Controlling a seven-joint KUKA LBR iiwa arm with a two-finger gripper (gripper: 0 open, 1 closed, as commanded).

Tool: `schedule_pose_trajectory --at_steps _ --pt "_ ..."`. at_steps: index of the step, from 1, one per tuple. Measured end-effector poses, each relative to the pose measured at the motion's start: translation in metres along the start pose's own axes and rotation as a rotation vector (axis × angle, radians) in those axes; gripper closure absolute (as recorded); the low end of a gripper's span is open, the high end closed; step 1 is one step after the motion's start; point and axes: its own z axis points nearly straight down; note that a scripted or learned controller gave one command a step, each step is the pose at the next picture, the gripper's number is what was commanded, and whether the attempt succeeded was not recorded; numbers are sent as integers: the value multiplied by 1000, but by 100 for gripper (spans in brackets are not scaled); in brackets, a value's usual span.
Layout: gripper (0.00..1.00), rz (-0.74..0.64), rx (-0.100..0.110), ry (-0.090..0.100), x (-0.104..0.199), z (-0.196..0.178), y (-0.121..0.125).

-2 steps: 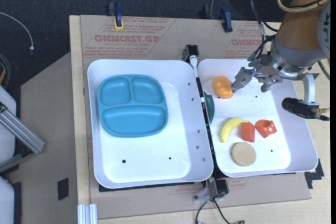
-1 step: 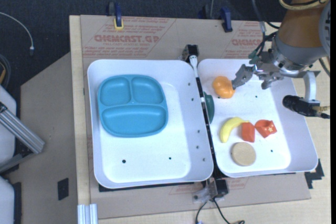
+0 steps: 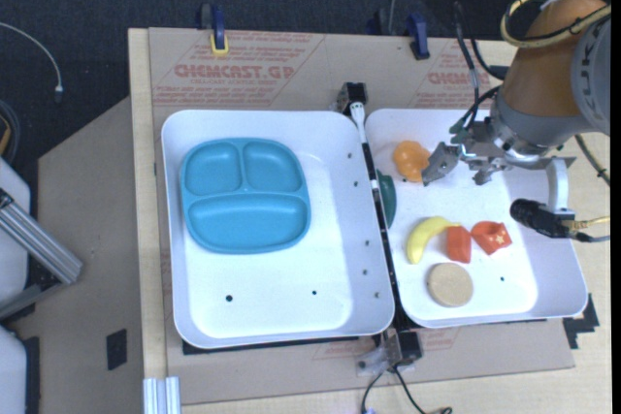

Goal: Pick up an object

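- The gripper [image 3: 464,160] is seen over the upper part of the right bin [image 3: 553,296], carried by the grey arm with its orange band [image 3: 548,63].
- Whether the tool is open or closed cannot be told from this view; nothing is seen held in it.
- An orange, rounded object [image 3: 409,157] lies just to the left of the gripper, near the bin's left wall.
- A yellow banana [image 3: 424,237] is placed lower in the same bin, with a red object [image 3: 458,244] touching its right end and a second red piece [image 3: 492,236] just beside that.
- A tan round disc [image 3: 450,285] lies below the banana.
- A dark green object [image 3: 387,197] is seen at the right bin's left edge.
- The left bin [image 3: 243,305] holds a blue divided plate [image 3: 246,195] in its upper left part.
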Motion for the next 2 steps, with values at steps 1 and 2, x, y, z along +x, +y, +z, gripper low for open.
schedule_pose_trajectory --at_steps 1,2 --pt "0 0 1 1 -6 48 -7" --pt "0 -1 0 1 -6 76 -8"
